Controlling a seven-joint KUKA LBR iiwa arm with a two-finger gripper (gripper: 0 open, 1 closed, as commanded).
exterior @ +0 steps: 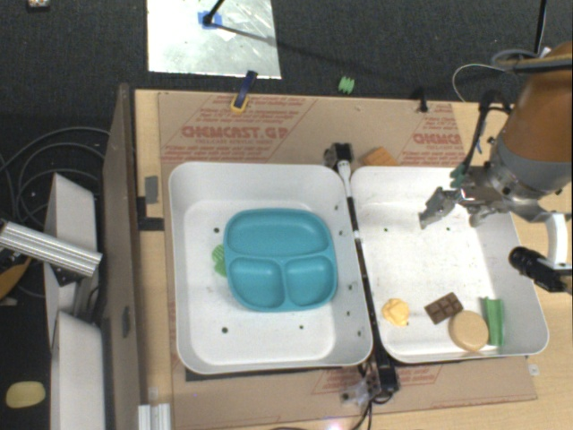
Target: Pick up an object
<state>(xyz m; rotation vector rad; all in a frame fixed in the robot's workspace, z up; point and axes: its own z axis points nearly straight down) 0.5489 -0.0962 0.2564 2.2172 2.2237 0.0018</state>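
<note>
Camera view shows the tabletop [295, 128] bearing two white bins. Left bin [192, 240] holds a blue divided tray [279, 258]. Right bin [403, 258] holds, near its front edge, a green strip [493, 321], tan disc [468, 331], brown block [443, 308] and yellow piece [396, 311]. Above the right bin's far half hangs the pincer [448, 206], fingers spread, gripping nothing.

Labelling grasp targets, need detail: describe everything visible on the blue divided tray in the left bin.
The blue divided tray is a teal, smooth, plastic-looking dish with rounded corners. It has three compartments: one wide one along the far side, two smaller ones along the near side, split by raised ridges. It lies flat, right way up, slightly rotated, around the middle of the left bin. A small green object pokes out from under its left edge. Nothing sits in its compartments.
</note>
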